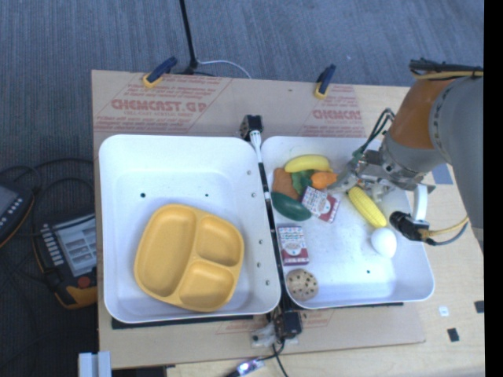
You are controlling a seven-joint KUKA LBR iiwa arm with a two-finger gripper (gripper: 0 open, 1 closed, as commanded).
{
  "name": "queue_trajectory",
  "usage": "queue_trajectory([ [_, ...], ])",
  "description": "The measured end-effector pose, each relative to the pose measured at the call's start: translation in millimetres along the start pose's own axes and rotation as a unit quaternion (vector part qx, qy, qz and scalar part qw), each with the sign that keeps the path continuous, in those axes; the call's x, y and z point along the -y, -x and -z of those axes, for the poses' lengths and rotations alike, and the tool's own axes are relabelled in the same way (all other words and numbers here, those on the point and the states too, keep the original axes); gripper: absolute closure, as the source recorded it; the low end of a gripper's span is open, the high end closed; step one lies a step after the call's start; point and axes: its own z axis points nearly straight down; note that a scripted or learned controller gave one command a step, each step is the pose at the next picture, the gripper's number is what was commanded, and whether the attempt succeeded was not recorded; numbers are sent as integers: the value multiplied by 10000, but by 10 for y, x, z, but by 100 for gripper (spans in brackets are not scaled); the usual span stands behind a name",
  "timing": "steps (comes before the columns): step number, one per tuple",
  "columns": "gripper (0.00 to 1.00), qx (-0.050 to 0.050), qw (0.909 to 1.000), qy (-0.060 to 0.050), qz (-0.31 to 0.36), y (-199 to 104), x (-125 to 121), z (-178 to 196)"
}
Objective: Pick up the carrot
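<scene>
Carrot (322, 180) in right bin (409, 285), upper left, just below banana (307, 162), beside green pepper (290, 206). Gripper (351, 173) right at carrot's right end; jaw state unclear, can't tell.

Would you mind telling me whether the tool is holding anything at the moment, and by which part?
It cannot be told: the tool sits low beside the carrot, with nothing visibly between it.

Floor (71, 22) is covered in blue-grey ribbed carpet. The bench top (118, 108) is overlaid with brown printed board — held at its far edge by two yellow-and-blue clamps (159, 71). A thin black pole (185, 22) is seen rising behind. Electronic gear (67, 246) is placed on the floor at left.
</scene>
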Motion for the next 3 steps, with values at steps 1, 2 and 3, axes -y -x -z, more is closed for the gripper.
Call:
queue_trajectory([
  [1,0,7,9958,36,913,-847,-378,691],
  [2,0,-11,9987,39,-511,-327,-42,-62],
  [3,0,-19,9986,58,-525,37,341,-64],
])
